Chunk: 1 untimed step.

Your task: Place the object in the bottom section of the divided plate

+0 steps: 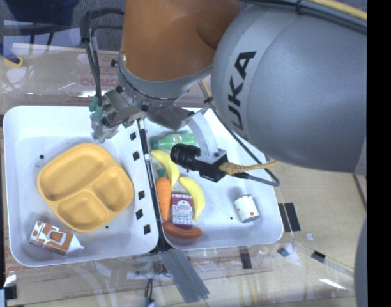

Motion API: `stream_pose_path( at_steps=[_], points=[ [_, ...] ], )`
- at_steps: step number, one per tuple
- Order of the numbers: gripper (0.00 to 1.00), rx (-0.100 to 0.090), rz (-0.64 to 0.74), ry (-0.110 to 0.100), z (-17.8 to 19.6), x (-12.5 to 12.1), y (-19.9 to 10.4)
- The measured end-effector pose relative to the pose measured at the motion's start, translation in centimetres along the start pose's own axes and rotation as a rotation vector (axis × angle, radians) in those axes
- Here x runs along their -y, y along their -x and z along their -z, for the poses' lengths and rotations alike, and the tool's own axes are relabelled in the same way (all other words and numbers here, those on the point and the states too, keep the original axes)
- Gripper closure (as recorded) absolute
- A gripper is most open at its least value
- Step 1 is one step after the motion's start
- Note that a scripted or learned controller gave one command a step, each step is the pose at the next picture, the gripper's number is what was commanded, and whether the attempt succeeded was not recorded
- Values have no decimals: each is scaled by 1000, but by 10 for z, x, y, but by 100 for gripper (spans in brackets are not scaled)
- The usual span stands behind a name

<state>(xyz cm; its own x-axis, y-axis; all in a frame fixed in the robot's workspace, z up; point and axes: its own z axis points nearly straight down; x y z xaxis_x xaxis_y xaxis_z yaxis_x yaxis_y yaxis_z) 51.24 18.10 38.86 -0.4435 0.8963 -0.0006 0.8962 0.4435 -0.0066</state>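
The yellow divided plate (pixel 85 185) lies in the left bin (pixel 20 171), with one large section at its upper left and two smaller ones at its lower right. All three sections look bare. My gripper (pixel 103 124) hangs just past the plate's upper right rim, near the wall between the two bins. It is small and partly hidden under the wrist, and I can make out nothing held in it. A small brown and white carton (pixel 50 236) lies in the left bin's near corner, below the plate.
The right bin (pixel 266 232) holds a banana (pixel 176 174), a carrot (pixel 163 197), a red packet (pixel 182 210), a sausage (pixel 181 232), a green bottle (pixel 176 139) and a white cup (pixel 246 208). The arm's body and a black cable plug (pixel 195 160) overhang that bin.
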Motion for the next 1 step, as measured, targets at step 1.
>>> stream_pose_path(
  at_steps=[1],
  points=[
    [0,0,0,0,0,0,0]
  ],
)
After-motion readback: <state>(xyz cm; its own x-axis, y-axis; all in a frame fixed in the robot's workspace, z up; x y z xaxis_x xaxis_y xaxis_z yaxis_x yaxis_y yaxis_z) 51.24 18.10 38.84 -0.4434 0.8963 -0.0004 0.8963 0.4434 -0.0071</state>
